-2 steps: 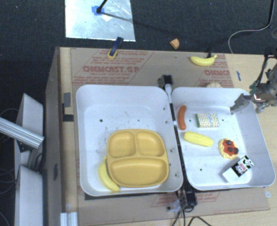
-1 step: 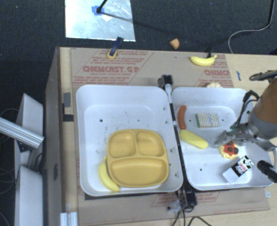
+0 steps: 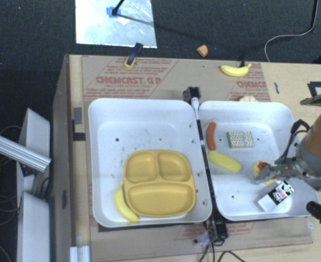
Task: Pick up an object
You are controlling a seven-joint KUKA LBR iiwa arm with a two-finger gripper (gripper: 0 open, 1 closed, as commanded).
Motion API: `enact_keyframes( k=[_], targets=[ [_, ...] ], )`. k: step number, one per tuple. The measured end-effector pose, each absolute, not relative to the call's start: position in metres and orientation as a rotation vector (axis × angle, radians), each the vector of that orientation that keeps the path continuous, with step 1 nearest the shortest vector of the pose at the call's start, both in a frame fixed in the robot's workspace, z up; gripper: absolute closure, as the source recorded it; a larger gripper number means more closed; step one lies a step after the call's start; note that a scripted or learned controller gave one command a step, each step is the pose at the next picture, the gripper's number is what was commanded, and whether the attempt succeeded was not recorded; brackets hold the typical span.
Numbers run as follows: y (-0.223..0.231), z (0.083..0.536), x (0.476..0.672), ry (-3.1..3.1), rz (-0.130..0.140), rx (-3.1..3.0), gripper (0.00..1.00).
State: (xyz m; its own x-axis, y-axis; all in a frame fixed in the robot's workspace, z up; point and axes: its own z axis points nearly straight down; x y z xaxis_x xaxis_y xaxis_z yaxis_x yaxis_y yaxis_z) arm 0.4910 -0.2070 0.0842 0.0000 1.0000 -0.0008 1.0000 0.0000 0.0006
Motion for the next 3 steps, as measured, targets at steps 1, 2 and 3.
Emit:
enact_keyframes(
  k=[1, 2, 3],
  targets=[
    [-0.196, 0.159, 0.587, 2.223, 0.004, 2.214, 0.00],
    [-0.189, 0.163, 0.534, 2.223, 0.001, 2.219, 0.00],
    [-0.207, 0.084, 0.516, 2.221, 0.001, 2.220, 0.00]
  ],
)
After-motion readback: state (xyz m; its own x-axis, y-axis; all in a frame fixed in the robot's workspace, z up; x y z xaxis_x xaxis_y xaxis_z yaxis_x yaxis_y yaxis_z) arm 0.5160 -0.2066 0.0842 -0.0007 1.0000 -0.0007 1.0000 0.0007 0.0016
